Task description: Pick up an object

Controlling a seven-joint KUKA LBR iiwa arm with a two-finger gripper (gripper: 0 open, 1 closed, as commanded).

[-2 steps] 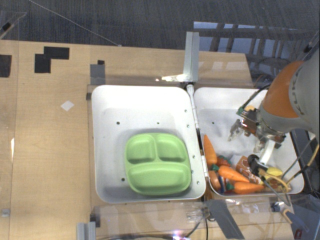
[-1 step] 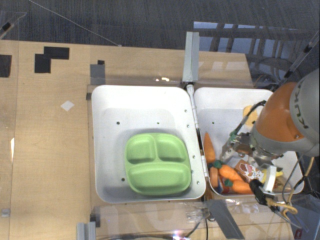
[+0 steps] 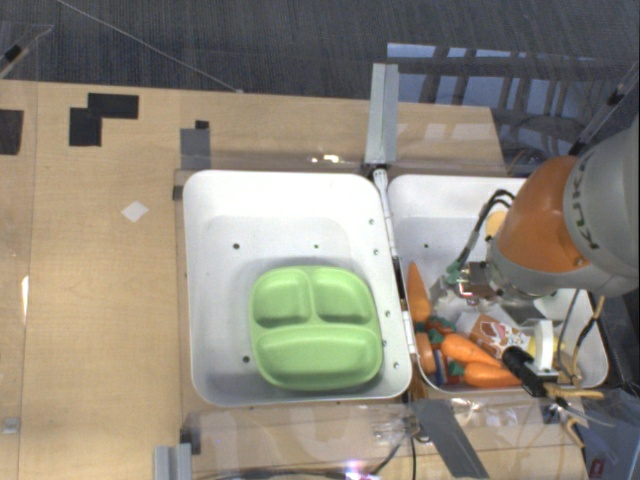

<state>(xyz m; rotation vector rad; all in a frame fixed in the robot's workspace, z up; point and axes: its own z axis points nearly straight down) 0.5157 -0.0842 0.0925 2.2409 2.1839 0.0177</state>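
The claw [image 3: 462,290] hangs low over toy carrots [image 3: 470,349] in the right bin [image 3: 430,213]. I cannot tell its state. A green divided plate [image 3: 315,326] lies in the left bin [image 3: 230,218].

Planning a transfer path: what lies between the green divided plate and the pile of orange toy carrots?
In the camera view, the adjoining white bin walls separate the green divided plate from the orange toy carrots; a bare strip of left-bin floor lies beside the plate.

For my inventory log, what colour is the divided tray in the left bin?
Light green tray, seen best in the camera view.
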